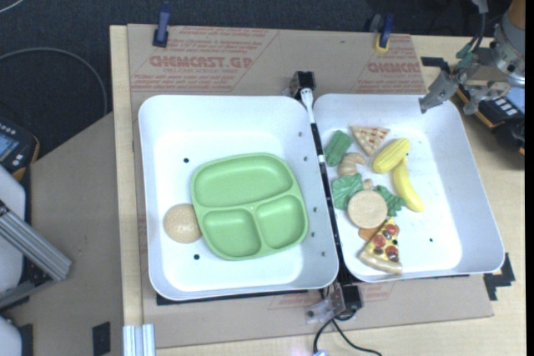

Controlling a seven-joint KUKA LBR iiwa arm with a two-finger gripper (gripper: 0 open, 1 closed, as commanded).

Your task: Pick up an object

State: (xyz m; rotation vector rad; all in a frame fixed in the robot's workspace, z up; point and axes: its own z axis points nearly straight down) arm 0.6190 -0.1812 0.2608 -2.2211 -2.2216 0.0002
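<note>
While the bench [250,54] lies under brown printed cardboard amid dark carpet, we see the gripper [450,89] above the right bin [480,204]'s far corner, fingers spread with nothing between them; toy food, including a banana [406,186], sits inside.

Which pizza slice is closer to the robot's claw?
The plain tan pizza slice at the far end of the right bin, nearer the gripper. The pepperoni slice lies at the near end.

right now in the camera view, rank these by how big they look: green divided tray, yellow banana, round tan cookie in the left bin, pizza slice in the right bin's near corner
1. Green divided plastic tray, clearly largest.
2. Yellow banana and the pepperoni pizza slice: too alike to rank.
3. Round tan cookie, slightly smaller.
</note>
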